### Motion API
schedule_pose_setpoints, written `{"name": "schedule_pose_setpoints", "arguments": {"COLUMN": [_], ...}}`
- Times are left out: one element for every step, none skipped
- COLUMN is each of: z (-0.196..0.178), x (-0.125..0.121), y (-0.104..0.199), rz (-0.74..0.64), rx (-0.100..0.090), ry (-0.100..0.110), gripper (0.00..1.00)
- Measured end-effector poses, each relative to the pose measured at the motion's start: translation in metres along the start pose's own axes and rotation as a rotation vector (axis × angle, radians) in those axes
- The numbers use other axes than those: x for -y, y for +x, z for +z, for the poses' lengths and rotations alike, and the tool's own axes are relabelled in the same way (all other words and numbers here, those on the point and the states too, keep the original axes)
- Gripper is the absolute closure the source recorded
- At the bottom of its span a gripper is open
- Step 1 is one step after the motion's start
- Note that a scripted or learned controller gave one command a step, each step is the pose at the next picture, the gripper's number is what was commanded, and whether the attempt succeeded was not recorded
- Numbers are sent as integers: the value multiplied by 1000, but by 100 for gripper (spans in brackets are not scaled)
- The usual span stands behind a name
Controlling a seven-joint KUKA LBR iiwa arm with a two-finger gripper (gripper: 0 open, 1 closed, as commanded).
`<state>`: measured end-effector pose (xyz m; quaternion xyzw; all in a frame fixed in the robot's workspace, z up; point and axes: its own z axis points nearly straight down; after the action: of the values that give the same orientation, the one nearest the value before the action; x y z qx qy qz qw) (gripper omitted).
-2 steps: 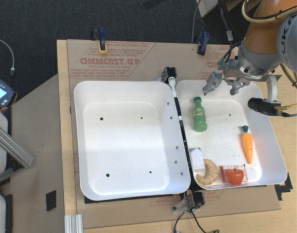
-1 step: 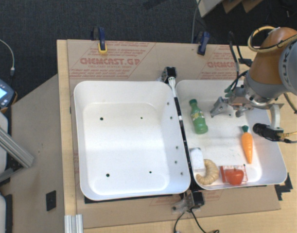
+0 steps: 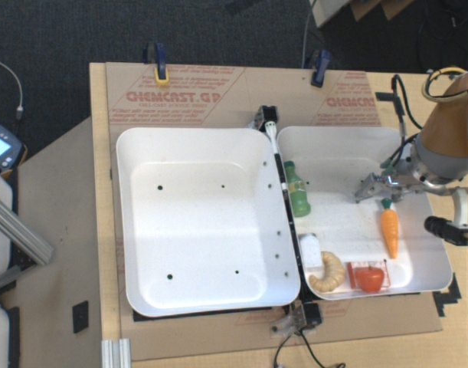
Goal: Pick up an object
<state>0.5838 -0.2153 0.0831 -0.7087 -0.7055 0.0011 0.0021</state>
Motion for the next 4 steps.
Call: {"name": "schedule_pose_setpoints", "arguments": {"z": [-1, -12, -71, -1], "x": [41, 38, 34, 43], "y": [4, 3, 73, 126], "rz": [-2, -3, -11, -9], "rx": [-1, 3, 2, -3], "ry": [0, -6, -11, 4], "gripper": [0, 100, 100, 100]}}
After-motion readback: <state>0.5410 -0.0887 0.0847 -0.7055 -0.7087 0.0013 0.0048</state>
